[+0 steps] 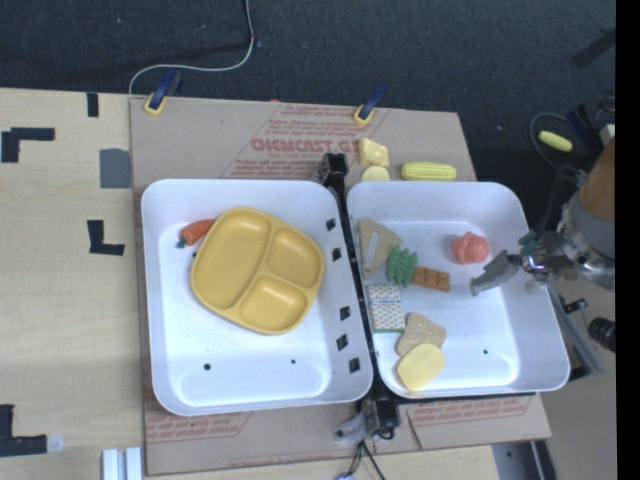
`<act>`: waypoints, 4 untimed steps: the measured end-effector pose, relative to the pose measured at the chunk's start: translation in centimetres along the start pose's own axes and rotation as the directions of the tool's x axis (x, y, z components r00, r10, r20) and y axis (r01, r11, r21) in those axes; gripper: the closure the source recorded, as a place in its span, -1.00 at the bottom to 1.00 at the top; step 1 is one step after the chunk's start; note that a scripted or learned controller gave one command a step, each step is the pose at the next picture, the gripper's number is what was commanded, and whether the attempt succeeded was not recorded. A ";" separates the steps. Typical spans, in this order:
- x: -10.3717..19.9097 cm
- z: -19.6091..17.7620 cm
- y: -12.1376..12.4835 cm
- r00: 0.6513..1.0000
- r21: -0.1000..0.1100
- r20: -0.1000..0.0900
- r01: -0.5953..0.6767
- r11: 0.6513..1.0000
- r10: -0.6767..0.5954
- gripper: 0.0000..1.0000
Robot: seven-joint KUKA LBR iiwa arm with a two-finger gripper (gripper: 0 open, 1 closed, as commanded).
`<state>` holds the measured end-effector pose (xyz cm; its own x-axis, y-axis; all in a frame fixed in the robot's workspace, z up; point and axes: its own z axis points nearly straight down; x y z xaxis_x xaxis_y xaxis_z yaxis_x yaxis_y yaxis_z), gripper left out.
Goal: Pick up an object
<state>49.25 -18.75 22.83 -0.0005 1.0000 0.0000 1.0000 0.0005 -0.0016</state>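
**Red print on the cardboard sheet**

The cardboard sheet [300, 143] under the two bins carries red printed lettering along its far edge, just behind the left bin [160, 268]. The large word appears to read "CHEMCAST", with smaller lines above it too blurred to make out. No other text is legible.

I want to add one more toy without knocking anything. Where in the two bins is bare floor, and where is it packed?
Free: the left bin's front strip below the yellow divided plate, and the right bin's front-right floor under the pincer. Crowded: the right bin's left side, from the green toy down to the yellow round piece.
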 end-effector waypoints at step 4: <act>1.5 14.1 17.7 1.000 -0.005 0.004 0.001 1.000 -0.001 -1.00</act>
<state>66.94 -17.21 8.69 -0.0016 1.0000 -0.0037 1.0000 0.0016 0.0034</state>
